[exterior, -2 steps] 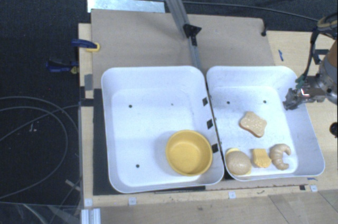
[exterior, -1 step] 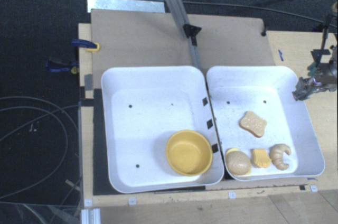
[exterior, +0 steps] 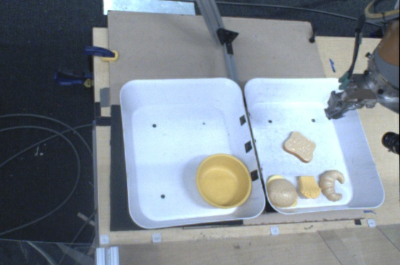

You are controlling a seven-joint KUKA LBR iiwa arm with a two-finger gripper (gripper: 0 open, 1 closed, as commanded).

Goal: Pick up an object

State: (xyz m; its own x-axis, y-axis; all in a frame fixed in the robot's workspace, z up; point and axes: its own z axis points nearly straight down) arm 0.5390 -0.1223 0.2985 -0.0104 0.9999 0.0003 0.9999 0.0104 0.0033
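My gripper hangs over the upper right rim of the right bin, close to the far corner and well apart from the food pieces. From this slanted view it reads as a dark grey cluster, and I cannot tell how it is set; nothing shows in it or touching it.

The things I could take lie in the near half of the right bin: a slice of toast lying flat toward the middle, and along the near wall a round bread roll, a small yellow cheese-like block just beside it, and a croissant at the right end. All look like light toy food, probably stiff and a bit slick. I judge the toast the easiest, since it lies alone; I would take it across its narrow width. The yellow bowl sits in the left bin, near its front right corner.
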